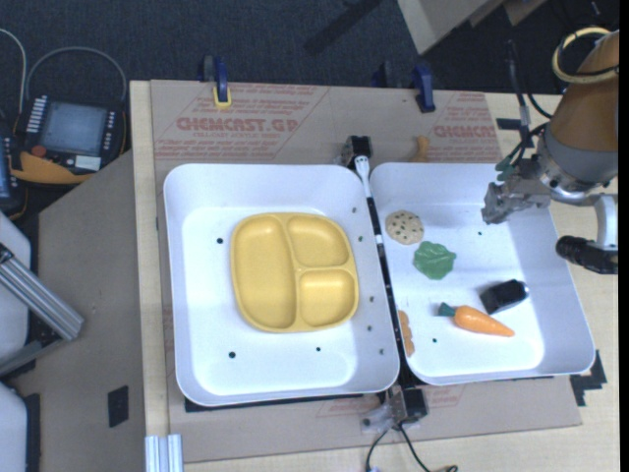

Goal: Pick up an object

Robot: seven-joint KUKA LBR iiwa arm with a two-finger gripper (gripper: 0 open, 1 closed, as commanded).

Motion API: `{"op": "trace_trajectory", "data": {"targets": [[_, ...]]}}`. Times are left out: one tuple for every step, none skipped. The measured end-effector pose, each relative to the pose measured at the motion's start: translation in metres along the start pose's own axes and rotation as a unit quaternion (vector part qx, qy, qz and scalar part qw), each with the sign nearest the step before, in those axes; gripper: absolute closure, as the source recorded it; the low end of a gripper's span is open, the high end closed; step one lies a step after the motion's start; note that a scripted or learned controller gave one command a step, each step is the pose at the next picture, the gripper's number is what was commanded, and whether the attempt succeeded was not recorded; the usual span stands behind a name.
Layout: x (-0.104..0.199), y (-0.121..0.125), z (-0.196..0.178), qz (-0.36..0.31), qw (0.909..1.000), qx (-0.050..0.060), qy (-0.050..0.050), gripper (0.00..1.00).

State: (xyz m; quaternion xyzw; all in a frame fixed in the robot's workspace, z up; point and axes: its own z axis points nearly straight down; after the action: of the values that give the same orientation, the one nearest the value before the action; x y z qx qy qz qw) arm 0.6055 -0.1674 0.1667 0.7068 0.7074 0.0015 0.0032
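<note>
Claw (503, 203) at upper right of frame, above far edge of right shallow white bin (550, 357); opening impossible to tell, nothing seen between its tips. Lower down in that bin: round speckled cookie (404, 227), green leafy toy (433, 261), orange plastic carrot (479, 321), small black block (503, 295). Yellow three-compartment plate (294, 269) at centre of left white bin (197, 362).

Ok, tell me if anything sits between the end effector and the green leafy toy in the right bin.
Nothing visible does. The end effector is over the upper right of the right white bin, and only bare bin floor lies between it and the green leafy toy. The round speckled cookie sits off to the side.
</note>
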Motion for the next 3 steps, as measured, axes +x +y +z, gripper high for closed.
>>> {"op": "trace_trajectory", "data": {"targets": [[0.0, 0.002, -0.047, 0.0, 1.0, 0.0, 0.0, 1.0], [0.051, -0.017, -0.039, -0.001, 1.0, 0.005, 0.002, 1.0], [0.096, -0.037, -0.033, -0.002, 1.0, 0.005, 0.002, 1.0]]}}
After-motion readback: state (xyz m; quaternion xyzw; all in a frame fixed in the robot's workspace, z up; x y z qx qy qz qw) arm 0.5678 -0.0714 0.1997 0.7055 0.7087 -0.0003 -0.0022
